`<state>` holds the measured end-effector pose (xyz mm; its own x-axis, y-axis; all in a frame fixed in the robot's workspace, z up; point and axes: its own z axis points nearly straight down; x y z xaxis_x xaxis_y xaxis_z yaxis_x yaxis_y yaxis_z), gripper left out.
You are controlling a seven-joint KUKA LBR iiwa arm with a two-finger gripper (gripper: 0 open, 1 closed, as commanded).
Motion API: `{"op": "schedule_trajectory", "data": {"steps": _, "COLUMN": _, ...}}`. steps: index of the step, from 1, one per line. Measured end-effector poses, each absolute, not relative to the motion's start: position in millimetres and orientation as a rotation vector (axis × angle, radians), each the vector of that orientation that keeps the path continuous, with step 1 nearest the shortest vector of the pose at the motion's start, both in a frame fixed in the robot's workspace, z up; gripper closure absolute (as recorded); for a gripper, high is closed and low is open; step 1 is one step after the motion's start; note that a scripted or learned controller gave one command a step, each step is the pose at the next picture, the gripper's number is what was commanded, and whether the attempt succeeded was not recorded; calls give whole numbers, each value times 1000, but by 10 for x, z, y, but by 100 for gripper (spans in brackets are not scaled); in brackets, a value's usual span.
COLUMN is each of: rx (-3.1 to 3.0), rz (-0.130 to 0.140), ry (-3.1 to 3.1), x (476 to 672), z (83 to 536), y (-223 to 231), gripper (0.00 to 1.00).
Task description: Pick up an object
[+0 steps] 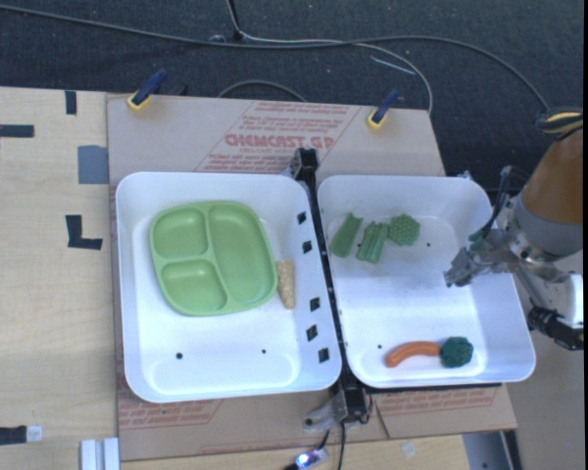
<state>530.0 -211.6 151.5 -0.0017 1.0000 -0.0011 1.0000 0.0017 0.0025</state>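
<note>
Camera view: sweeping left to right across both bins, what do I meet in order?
Green divided plate → tan piece of food beside its right edge → green sticks → orange carrot → dark green broccoli → gripper at the right bin's right wall.

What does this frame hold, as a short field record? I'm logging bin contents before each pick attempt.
left bin: green divided plate; pale corn-like piece at the plate's right edge
right bin: two green sticks, light green floret, orange carrot-like piece, dark green broccoli
end effector: over the right bin's right side, near its wall; nothing seen held
arm: enters from the right
</note>
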Motion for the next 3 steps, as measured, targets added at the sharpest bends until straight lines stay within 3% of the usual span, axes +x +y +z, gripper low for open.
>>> {"op": "schedule_trajectory", "data": {"steps": 1, "rx": 2216, "rz": 3, "ry": 2220, "x": 5314, "z": 2046, "y": -2114, "gripper": 100}}
{"op": "schedule_trajectory", "data": {"steps": 3, "rx": 2215, "rz": 0, "ry": 2230, "x": 5576, "z": 1991, "y": -1031, "gripper": 100}}
